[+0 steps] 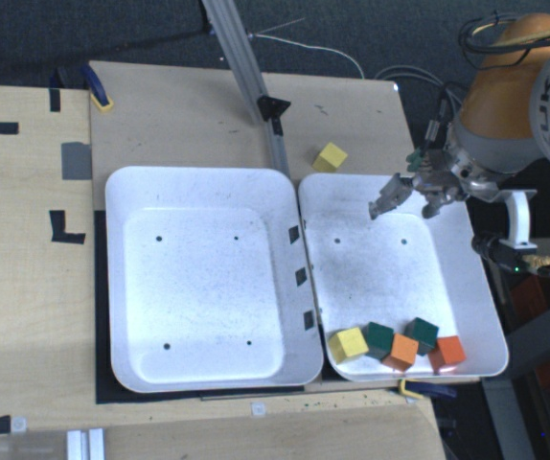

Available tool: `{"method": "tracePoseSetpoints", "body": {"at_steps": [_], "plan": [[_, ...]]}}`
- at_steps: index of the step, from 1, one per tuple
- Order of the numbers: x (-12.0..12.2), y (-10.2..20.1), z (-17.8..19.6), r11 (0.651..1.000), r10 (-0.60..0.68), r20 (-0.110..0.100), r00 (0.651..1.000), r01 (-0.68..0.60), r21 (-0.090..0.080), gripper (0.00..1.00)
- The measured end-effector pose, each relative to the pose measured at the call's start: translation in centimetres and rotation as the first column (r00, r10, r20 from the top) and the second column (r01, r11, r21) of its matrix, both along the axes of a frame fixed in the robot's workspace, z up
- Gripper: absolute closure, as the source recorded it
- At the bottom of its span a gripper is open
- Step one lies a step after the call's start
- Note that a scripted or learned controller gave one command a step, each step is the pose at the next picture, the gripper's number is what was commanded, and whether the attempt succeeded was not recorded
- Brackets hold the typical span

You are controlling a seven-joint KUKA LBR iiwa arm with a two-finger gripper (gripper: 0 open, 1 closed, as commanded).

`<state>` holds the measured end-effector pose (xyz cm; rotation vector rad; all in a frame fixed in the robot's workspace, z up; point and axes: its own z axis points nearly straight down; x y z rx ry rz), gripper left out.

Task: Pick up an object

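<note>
Blocks lie bunched in the near corner of the right bin [467, 286], all along its front wall: a yellow block [349, 342] at the left end, a dark green block [379, 337] touching it, an orange block [402, 351] just in front of that, a second green block [423, 333] beside it, and a red-orange block [447, 352] at the right end, close to the bin's rim. They sit tight together, some touching, some partly overlapping from this angle. One more yellow cube [331, 156] rests outside the bins on the bench [179, 123], just past the far edge of the right bin, near a grey pole [241, 51] that slants across the top of the view

The gripper [407, 199] hangs over the far part of the right bin, well apart from the bunched blocks. Its two fingers [388, 200] stand spread, with a clear gap and nothing between them. The arm [505, 94] comes in from the right, its orange band showing above the grey wrist, with black cables looping over the top

The left bin [198, 276] lies side by side with the right one, their inner rims touching, with small dark clips along the seam. Its floor shows four dark dots. A blue and yellow clamp [98, 89] sits at the far left corner of the bench, and another peeks out below the right bin's front edge
</note>
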<state>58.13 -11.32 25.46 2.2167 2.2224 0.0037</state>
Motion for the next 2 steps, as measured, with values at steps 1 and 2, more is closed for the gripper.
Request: {"method": "tracePoseSetpoints", "body": {"at_steps": [1,2], "plan": [[-1.9,4.26,-0.39,1.0,0.002,-0.007,1.0,-0.002,0.001,0.0],[-1.84,4.02,-0.39,1.0,-0.001,-0.005,1.0,0.001,0.0,0.0]]}}
